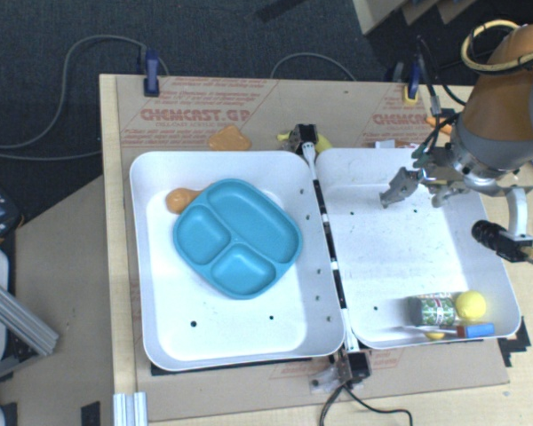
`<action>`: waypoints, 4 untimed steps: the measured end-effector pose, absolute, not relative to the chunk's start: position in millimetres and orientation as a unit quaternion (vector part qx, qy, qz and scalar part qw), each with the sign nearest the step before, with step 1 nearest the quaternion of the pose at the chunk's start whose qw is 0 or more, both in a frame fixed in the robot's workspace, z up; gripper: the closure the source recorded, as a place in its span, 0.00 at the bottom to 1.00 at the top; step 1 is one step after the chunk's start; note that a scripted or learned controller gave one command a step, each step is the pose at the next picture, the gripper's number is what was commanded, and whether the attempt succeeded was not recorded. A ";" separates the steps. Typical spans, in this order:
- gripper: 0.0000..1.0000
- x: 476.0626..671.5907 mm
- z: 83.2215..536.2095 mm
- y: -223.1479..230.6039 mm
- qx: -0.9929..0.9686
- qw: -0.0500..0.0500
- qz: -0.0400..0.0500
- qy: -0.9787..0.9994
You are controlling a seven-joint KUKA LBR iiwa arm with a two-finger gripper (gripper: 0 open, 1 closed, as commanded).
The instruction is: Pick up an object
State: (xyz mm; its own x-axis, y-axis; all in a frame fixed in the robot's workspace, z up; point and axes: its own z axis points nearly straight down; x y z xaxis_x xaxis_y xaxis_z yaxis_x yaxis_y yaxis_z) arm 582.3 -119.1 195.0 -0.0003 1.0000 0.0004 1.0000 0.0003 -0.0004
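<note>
My gripper (419, 191) hangs over the upper part of the right bin (382, 256), its two grey fingers spread apart with nothing between them. Down in that bin's near right corner lie a small can with a green and red label (436, 310), a yellow ball (470, 305) beside it, and a thin blue and red pen-like item (466, 331) along the front wall. All three sit well below and to the right of the gripper. In the left bin (160, 318) rests a blue divided plate (237, 236), with an orange object (179, 200) at its upper left edge.
An orange piece (228, 138) lies on the bench board behind the left bin. A black and yellow clamp (304, 137) sits at the top of the seam between the bins. The arm's orange band and grey wrist (502, 105) loom at the upper right.
</note>
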 end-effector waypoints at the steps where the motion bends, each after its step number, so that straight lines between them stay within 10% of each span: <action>1: 0.00 560.3 236.3 -218.0 -0.710 -0.005 0.001 -0.704; 2: 0.00 473.1 141.0 -208.3 -0.709 0.007 0.003 -0.705; 3: 0.00 538.3 196.4 -189.1 -0.705 -0.004 -0.002 -0.709; 4: 0.00 488.0 133.4 -226.1 -0.709 0.003 0.002 -0.705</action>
State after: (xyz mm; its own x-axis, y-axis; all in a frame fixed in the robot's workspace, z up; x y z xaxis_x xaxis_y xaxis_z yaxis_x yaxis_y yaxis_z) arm 488.0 -226.1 133.4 0.0058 1.0000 0.0018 1.0000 -0.0058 -0.0075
